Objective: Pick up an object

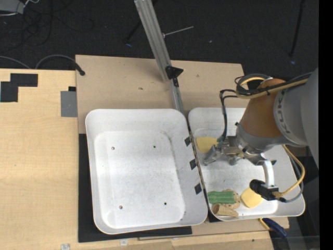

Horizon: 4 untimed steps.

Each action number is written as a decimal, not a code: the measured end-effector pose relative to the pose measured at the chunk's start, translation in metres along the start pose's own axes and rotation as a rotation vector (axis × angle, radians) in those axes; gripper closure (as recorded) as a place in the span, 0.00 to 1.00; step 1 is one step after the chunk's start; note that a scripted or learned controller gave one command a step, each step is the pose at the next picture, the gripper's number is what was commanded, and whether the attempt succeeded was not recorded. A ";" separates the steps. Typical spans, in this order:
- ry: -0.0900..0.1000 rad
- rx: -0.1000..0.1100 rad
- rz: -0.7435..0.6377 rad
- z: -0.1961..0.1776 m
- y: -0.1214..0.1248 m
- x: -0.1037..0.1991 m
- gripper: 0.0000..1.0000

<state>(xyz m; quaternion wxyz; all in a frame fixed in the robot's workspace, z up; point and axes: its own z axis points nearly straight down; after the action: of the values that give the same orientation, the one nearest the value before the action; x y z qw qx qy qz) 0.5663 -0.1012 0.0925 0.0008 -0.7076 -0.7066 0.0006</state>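
Inside right bin: two yellow pieces, one green (pincer nearby).

Grey arm, orange wrist band, black and yellow cables

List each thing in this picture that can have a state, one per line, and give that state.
Left bin: lying flat on the bench.
Right bin: holding several small items.
Pale yellow piece: lying near the right bin's left wall, beside the pincer.
Green item: lying flat at the near edge.
Tan item: lying against the green item.
Yellow block: resting near the front corner.
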 end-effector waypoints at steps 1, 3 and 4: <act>0.000 0.001 0.010 -0.011 -0.001 -0.002 1.00; 0.000 -0.003 -0.001 -0.104 0.004 -0.009 1.00; -0.001 -0.006 -0.001 -0.163 0.012 -0.013 1.00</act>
<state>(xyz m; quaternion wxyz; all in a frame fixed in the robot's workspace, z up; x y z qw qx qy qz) 0.5783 -0.1145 0.2558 -0.0018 -0.7071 -0.7071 -0.0011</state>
